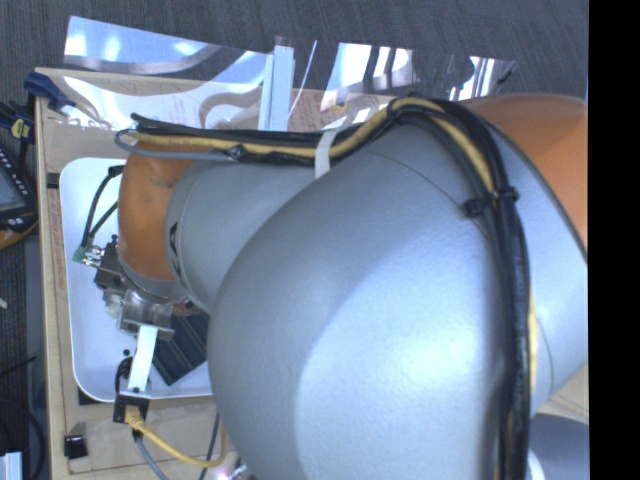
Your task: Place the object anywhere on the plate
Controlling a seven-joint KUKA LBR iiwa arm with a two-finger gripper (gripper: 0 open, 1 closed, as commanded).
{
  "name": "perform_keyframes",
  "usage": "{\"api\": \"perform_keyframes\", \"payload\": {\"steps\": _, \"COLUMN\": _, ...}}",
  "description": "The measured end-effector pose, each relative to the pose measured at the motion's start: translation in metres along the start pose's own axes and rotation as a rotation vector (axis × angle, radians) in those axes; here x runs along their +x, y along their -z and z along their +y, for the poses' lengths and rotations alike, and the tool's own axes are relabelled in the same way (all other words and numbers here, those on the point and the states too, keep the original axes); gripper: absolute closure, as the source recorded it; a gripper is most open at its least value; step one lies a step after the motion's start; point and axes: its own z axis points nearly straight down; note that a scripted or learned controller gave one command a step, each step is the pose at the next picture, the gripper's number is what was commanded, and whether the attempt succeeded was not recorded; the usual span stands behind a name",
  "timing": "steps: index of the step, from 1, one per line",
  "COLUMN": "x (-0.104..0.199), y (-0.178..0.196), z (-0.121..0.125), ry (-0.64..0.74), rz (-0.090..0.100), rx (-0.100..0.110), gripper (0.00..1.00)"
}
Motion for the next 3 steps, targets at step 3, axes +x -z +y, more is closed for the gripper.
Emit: {"api": "perform_keyframes", "payload": {"steps": 3, "x": -0.028, "y": 0.122, "z": 0.132, "ry": -0.537, "rz": 0.003, "rx": 0.000, "gripper": 1.00}}
